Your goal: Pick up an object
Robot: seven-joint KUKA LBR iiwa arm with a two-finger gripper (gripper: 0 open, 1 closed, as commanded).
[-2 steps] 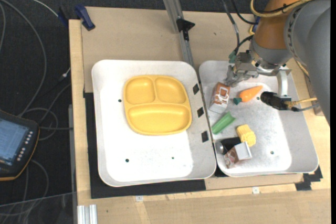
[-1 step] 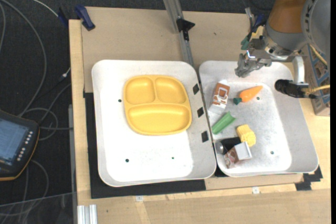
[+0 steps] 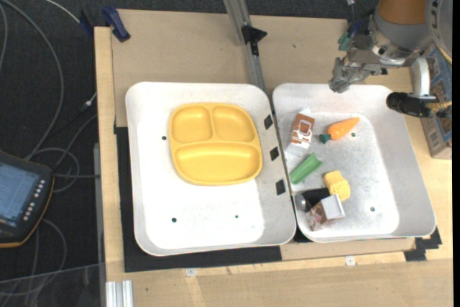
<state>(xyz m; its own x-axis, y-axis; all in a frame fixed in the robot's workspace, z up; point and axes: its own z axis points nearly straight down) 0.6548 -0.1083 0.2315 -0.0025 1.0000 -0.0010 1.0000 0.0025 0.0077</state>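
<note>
My gripper (image 3: pixel 343 77) hangs over the far rim of the right bin (image 3: pixel 402 176), apart from everything in it. In that bin lie an orange toy carrot (image 3: pixel 343 128), a brown and white carton (image 3: pixel 302 131), a green piece (image 3: pixel 305 169), a yellow corn cob (image 3: pixel 337 185), a black item (image 3: pixel 314 198) and a small brown box (image 3: pixel 329 211). The carrot is the nearest to the gripper, a little below it in the view.
A yellow divided plate (image 3: pixel 214 142) lies in the left bin (image 3: pixel 208 219). A slanted metal post (image 3: pixel 237 3) rises behind the bins. A black cylinder (image 3: pixel 406 103) juts over the right bin's far right rim.
</note>
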